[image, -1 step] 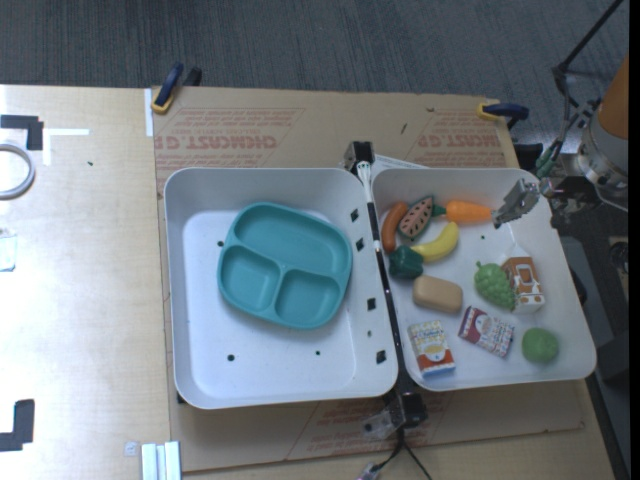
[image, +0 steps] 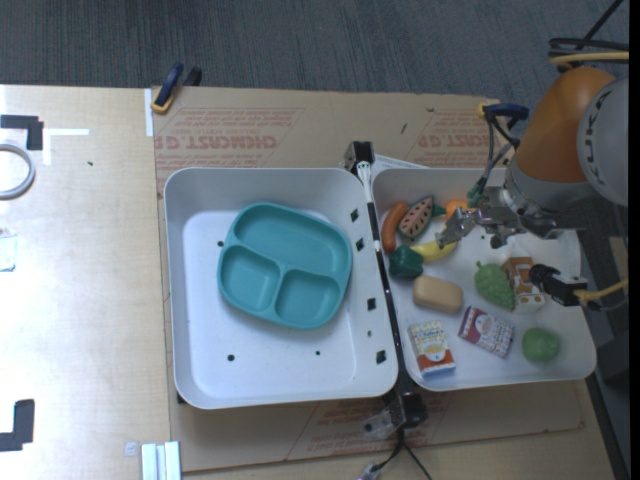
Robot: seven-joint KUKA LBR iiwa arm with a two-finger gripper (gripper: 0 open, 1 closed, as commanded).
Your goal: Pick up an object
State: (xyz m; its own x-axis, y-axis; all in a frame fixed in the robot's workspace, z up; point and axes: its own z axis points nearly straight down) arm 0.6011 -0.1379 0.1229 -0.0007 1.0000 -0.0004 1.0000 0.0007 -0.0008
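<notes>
Two white bins sit side by side on the bench, on a sheet of cardboard. The left bin (image: 190,298) has just a teal divided plate (image: 285,265) lying flat, a bit toward its far side. The right bin (image: 570,363) is the busy one, full of toy food. Along its left wall there's an orange carrot-looking thing (image: 393,227) next to a brown seeded piece (image: 416,216), with a dark green pepper-ish thing (image: 405,262) just below them and a yellow banana (image: 433,251) touching it. Middle of the bin has a tan bread-like block (image: 437,293) and a leafy green piece (image: 493,284). Along the near edge are a small white carton with blue trim (image: 432,346), a pink and white packet (image: 486,331) and a round green ball (image: 541,345) in the near right corner. A small box with brown print (image: 521,274) sits beside the leafy green. The arm comes in from the right, orange band up high, and the gripper (image: 468,223) hangs over the far part of the right bin, just above the banana and close to a small orange bit (image: 456,207). Fingers look slightly apart with nothing between them, so no pick yet.
</notes>
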